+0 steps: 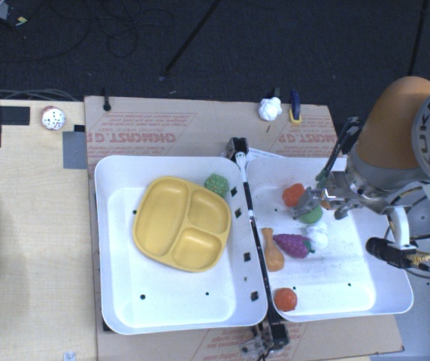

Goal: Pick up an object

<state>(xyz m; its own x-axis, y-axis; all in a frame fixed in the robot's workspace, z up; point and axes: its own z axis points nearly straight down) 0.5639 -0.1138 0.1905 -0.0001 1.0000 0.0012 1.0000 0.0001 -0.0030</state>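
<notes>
I am down in the right bin (365, 295), where the small toy foods lie, because that is where the things to pick are. My gripper (307, 205) sits over a green ball (312, 216), just beside a red one (293, 194). I cannot tell how my jaws stand. The ball is round, so it points no way. Near it, the purple grapes (292, 244) lie long from left to right.

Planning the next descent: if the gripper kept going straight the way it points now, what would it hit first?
Most likely the green object right under the gripper in the right bin, beside the red-orange item. Depth is hard to judge from this slanted view, so it may already be touching.
</notes>
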